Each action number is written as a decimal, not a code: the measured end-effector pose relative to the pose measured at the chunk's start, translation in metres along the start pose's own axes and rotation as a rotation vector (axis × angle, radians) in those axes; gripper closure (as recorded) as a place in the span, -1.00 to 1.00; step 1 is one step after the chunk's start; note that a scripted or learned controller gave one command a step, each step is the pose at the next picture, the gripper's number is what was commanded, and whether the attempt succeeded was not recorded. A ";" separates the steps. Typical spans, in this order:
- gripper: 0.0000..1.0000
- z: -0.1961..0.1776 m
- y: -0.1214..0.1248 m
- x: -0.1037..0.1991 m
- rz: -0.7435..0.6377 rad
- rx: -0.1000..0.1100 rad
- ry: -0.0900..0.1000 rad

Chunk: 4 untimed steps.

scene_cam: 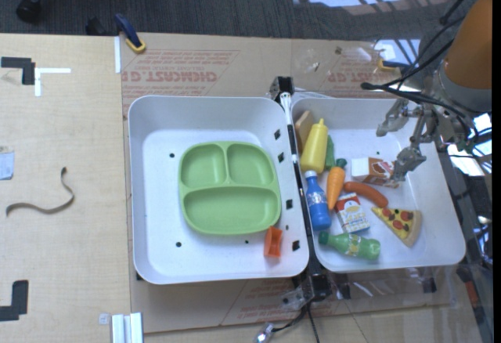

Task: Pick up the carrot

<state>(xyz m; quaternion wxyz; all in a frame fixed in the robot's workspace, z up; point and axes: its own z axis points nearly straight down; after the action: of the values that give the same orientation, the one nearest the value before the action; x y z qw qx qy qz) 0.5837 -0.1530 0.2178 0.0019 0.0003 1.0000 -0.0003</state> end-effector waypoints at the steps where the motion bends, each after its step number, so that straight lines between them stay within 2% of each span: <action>1: -1.00 0.124 0.051 -0.019 0.129 0.001 -0.001; 2: -1.00 0.125 0.057 0.022 0.206 0.001 0.002; 3: -1.00 0.126 0.057 0.066 0.378 0.000 0.005; 4: -1.00 0.108 0.046 -0.009 0.509 0.001 0.000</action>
<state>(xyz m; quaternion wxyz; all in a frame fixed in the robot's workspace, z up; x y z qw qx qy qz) 0.5928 -0.1070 0.1103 0.0021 0.2519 0.9677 -0.0002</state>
